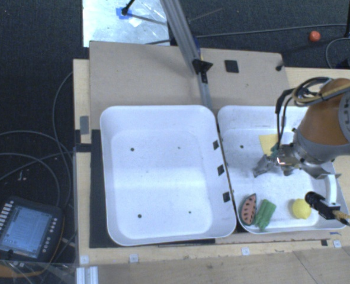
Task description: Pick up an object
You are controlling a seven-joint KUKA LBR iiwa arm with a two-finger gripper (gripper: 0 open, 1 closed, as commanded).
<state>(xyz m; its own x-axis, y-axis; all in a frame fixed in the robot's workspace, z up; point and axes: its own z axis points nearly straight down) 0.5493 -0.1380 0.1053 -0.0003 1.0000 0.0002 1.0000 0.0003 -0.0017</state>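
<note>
grey pincer (263, 167) over right bin (237, 120); no writing is legible.

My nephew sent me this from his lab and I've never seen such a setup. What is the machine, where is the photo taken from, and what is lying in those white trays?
It is one photo, from a fixed camera above a bench, looking down at a slant. The grey and orange shape entering from the picture's right is a robot arm. At its tip is the gripper, the part that grasps things; it hangs low over the right bin. I cannot tell if it is holding anything.

Two shallow white bins sit side by side. The left bin shows small dark dots on its floor. In the right one, near its front edge, lie a watermelon-slice toy, a green object touching it, and a yellow ball-like object. A flat yellow piece lies farther back, beside the arm.

Its job is to pick up an object.
</note>
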